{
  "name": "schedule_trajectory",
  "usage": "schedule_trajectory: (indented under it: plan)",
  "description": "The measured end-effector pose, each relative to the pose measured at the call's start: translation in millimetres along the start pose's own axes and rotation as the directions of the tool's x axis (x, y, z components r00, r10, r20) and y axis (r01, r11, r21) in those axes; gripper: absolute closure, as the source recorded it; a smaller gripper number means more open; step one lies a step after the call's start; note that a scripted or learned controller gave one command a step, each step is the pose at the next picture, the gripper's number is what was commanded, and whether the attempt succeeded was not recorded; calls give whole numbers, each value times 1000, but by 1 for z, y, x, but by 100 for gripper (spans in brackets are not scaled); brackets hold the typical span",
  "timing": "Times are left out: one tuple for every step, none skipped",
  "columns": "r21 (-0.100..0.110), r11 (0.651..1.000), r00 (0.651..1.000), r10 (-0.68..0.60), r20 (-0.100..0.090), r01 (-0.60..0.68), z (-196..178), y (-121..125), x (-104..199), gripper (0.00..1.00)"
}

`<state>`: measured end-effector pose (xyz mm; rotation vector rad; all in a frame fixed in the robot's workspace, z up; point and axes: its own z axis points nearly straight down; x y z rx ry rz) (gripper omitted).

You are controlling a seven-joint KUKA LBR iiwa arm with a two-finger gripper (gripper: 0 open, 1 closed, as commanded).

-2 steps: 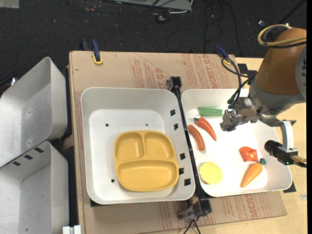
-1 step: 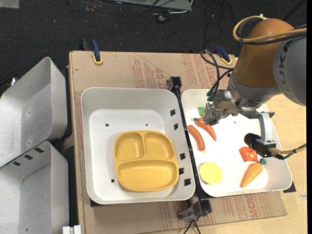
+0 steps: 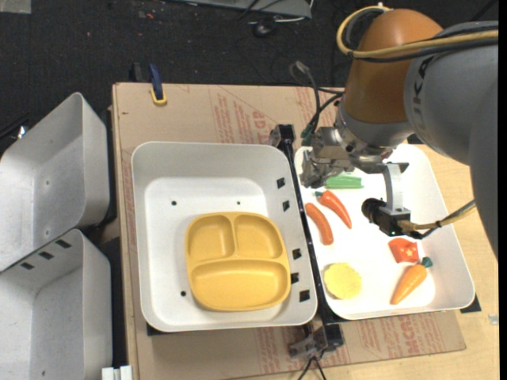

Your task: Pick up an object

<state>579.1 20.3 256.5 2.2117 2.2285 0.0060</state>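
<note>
Perhaps the gripper [image 3: 323,172], fingers' state unclear, might slip off the green piece [image 3: 344,183] just beside them

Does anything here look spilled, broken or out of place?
Nothing stands out. The yellow divided plate lies flat in the left bin. The toy foods, such as the green piece, two orange-red peppers and carrot, lie loose in the right bin, none spilled over a rim.
</note>
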Motion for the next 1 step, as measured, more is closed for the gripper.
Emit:
schedule_trajectory:
  plan:
    - [3, 1000, 1000, 1, 1, -1, 14, 19, 39, 100]
